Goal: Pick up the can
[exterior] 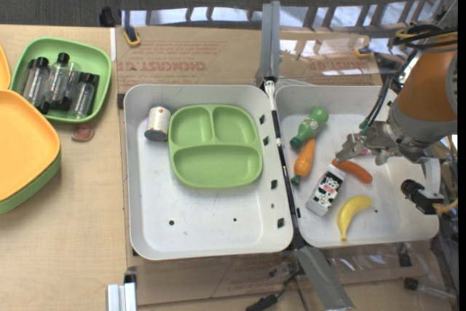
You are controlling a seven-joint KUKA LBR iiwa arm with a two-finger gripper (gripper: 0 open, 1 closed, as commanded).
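The can is small and silver-grey. It lies on its side in the left bin, near the bin's far left corner and right beside the green divided plate. My gripper is far from it, over the right bin, just above the left end of a red sausage-shaped toy. It looks open, with nothing between its fingers. The grey arm with its orange band reaches in from the right.
The right bin also holds a green bottle, a carrot, a cow-print carton and a banana. A ridge divides the bins. On the bench at left are orange plates and a green tray of vials.
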